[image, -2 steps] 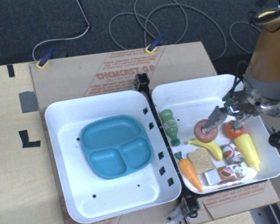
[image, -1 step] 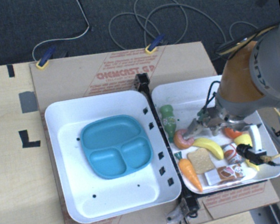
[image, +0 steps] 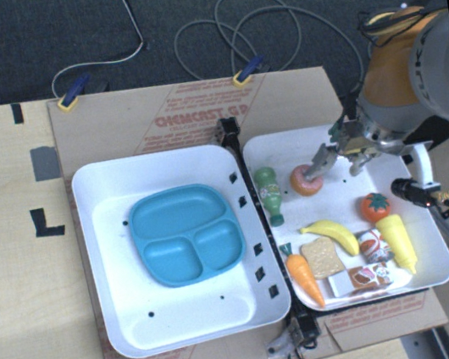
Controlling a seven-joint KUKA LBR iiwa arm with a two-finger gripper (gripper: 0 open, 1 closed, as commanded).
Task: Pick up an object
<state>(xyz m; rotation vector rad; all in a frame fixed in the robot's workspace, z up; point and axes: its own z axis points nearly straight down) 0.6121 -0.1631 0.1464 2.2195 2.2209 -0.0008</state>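
Two white bins [image: 97,240] sat on cardboard — a blue tray [image: 185,233] in the left. Over the right bin, the gripper [image: 338,164] hung with fingers spread, one touching a pink-orange toy [image: 304,182] — nothing gripped.

Cardboard sheet [image: 197,119]: red print "CHEMCAST GP".

Blue tray [image: 187,232] in left bin [image: 97,240]

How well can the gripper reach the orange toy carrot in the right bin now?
Probably well: the orange toy carrot lies uncovered by the right bin's near-left wall, beside the toast slice. The gripper hovers farther back, over the pink round toy.
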